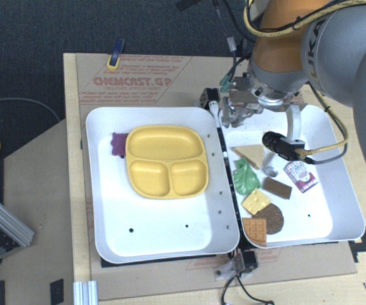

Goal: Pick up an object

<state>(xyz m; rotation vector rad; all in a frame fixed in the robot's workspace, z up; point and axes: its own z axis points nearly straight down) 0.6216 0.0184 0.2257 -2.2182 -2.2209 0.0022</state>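
Observation:
My gripper [234,114] hangs over the back left corner of the right bin [335,170], under the orange band of the arm. Several small play-food pieces lie in that bin in front of it. Closest is a tan wedge [249,154]. Further forward are a green leafy piece [246,177], a brown bar [277,187] and a yellow cheese square [255,202]. A dark round cookie [272,218] and an orange waffle [254,230] sit near the front wall. A purple and white packet [300,175] lies to the right.
The left bin [107,196] holds a yellow divided tray [167,159] with a purple item [117,143] at its left side. A black cable plug [283,146] hangs off the arm above the right bin. A yellow and blue clip [114,56] lies on the board behind.

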